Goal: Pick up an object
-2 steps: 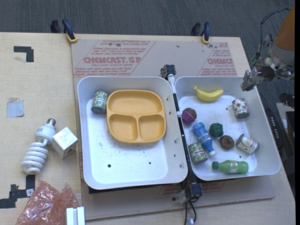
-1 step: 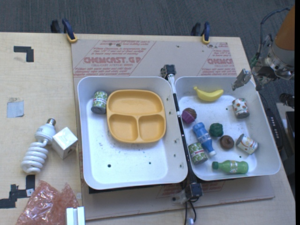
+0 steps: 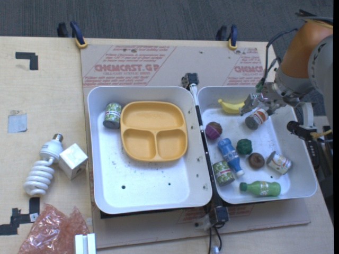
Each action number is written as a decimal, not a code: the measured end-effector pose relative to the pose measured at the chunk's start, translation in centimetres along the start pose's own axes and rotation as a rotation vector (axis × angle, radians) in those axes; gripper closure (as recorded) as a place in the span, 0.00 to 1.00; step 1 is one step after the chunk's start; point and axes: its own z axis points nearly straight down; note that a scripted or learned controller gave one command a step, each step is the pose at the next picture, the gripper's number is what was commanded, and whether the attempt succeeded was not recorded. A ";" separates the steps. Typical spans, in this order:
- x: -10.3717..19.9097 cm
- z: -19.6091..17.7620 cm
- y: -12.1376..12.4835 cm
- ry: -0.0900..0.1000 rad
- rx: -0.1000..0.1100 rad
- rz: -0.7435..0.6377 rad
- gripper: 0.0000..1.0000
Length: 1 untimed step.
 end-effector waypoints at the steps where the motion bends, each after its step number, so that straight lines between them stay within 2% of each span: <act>1: 0.0 -1.0 0.1 -0.001 -0.002 -0.002 1.00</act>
